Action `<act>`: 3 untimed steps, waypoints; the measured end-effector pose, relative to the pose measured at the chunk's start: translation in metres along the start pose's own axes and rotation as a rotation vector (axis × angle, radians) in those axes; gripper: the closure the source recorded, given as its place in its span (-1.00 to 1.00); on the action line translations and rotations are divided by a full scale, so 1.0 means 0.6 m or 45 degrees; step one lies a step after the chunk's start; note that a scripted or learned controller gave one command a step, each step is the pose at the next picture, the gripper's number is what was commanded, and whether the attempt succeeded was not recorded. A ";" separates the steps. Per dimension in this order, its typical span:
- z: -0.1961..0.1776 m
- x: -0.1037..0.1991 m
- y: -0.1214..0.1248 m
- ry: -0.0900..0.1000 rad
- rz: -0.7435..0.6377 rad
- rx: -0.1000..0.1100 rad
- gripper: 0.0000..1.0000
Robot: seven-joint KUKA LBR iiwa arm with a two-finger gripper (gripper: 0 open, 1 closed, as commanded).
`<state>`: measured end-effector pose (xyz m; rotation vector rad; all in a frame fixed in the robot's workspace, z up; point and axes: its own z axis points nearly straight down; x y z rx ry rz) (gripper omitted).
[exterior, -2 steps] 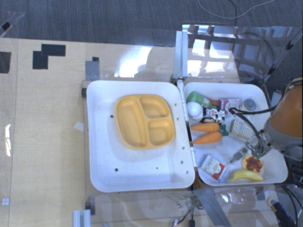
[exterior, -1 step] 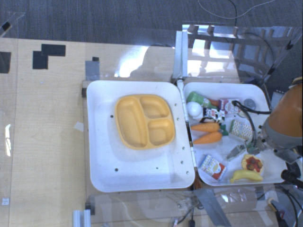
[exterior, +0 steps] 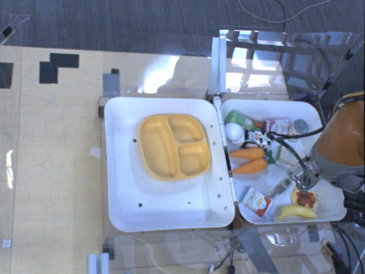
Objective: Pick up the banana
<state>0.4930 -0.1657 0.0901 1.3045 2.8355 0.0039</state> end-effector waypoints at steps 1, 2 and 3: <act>0.002 -0.026 -0.027 0.011 0.367 0.005 -1.00; -0.021 -0.046 -0.049 0.013 0.238 0.011 -1.00; 0.001 -0.048 -0.046 0.009 0.031 0.004 -1.00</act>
